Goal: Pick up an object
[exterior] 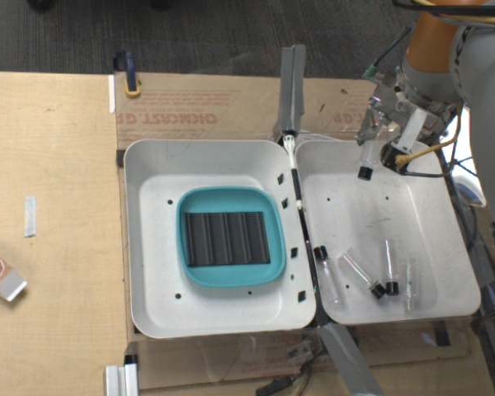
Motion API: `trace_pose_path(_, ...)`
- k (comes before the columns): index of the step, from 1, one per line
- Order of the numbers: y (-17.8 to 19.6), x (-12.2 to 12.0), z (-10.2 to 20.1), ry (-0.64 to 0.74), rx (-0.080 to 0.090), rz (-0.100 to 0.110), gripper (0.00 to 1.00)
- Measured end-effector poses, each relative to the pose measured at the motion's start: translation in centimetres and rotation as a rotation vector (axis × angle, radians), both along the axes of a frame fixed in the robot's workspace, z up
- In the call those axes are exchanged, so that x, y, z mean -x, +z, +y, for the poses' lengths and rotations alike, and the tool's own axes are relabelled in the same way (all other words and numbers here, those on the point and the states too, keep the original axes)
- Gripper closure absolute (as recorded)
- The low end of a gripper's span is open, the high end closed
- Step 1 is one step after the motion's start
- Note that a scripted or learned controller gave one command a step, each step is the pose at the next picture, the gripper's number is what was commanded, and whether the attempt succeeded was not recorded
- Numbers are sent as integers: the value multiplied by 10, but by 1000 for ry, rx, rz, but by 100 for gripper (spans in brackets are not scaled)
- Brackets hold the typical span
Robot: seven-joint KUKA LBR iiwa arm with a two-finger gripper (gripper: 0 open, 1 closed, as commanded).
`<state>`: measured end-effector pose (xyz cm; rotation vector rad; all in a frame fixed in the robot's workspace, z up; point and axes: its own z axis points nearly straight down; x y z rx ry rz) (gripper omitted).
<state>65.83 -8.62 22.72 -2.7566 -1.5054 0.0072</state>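
Gripper [370, 165] hangs over the right bin's [445, 308] far left corner, and how far it is open can't be made out from here. Clear tubes [356, 269] with black caps lie at that bin's near side. A teal tray [230, 237] sits in the left bin [148, 304].

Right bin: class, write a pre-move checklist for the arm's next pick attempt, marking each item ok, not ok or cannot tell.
1. Clear tubes with black caps lie in the right bin: ok.
2. End effector over the right bin: ok, at its far rim.
3. End effector above the tubes: not ok; they lie at the near side.
4. Finger opening: cannot tell.
5. Teal tray apart in the left bin: ok.
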Motion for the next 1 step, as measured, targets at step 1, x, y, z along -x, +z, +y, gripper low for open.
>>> trace_pose_path(1,7,0,0,3,2,4,100)
